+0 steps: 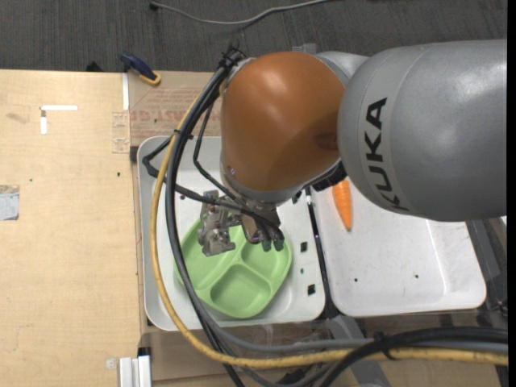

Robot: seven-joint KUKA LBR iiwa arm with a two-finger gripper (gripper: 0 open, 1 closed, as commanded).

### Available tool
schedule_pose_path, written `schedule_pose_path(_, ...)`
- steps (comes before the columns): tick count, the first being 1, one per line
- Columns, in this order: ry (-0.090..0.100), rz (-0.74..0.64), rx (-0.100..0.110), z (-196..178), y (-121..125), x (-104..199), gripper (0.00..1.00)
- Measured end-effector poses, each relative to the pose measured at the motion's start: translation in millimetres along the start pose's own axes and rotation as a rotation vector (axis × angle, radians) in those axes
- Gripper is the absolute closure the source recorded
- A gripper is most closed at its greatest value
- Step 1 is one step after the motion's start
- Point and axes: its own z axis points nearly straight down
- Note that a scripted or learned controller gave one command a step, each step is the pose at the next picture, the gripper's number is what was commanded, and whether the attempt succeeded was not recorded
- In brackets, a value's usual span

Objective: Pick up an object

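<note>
Looming grey-and-orange arm hangs over the left bin, its gripper down at the green divided tray, finger state indeterminate, an orange carrot in the right bin; no pick is evident yet.

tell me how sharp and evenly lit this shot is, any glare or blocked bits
Camera view: lighting is soft and even, with a mild sheen on the orange band and grey arm; the arm looms large and hides much of both bins; the green tray and carrot are fairly sharp; the gripper is cluttered by cables.
</note>
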Motion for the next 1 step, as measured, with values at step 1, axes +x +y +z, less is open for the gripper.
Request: schedule_pose_path(1, 0.001, -0.329, -0.001, 14.4, -3.4, -16.6, 1.00)
